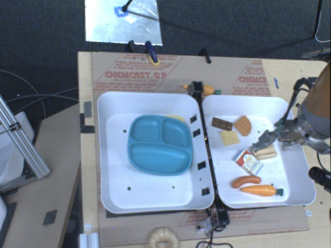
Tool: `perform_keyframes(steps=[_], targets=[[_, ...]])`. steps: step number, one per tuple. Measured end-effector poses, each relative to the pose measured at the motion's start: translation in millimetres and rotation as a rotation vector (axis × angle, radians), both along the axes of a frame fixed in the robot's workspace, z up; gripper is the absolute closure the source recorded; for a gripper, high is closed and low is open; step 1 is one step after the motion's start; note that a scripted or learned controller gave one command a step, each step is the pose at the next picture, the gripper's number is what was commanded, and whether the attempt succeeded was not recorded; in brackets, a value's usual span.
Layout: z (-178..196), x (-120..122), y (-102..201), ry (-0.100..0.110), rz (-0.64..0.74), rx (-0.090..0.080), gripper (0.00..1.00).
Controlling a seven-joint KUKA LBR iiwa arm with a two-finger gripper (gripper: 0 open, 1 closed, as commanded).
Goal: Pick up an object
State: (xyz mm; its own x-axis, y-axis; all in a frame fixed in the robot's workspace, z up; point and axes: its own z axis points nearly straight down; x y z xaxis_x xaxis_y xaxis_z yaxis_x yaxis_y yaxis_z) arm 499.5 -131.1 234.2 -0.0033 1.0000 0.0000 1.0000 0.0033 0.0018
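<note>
Gripper [265, 140] hovering in right bin [295, 190], finger state not discernible, tan block [265, 153] lying at its 6 o'clock, touching or not unclear, blue plate [159, 144] sitting in left bin [111, 138].

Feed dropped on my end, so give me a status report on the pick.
Gripper low in right bin, over tan block; grip unconfirmed. Red-and-white packet touching block. Sausage, carrot nearer front, apart.

Tan block [266, 153] lying flat in right bin, end effector [264, 138] just above it
</note>
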Motion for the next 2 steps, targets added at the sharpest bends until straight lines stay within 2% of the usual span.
perform_keyframes(steps=[1, 2], targets=[[-58.9, 0.7, -8.0, 0.006, -0.003, 0.001, 0.00], [-107.7, -3.1, 1.9, 0.006, -0.002, 0.002, 0.00]])
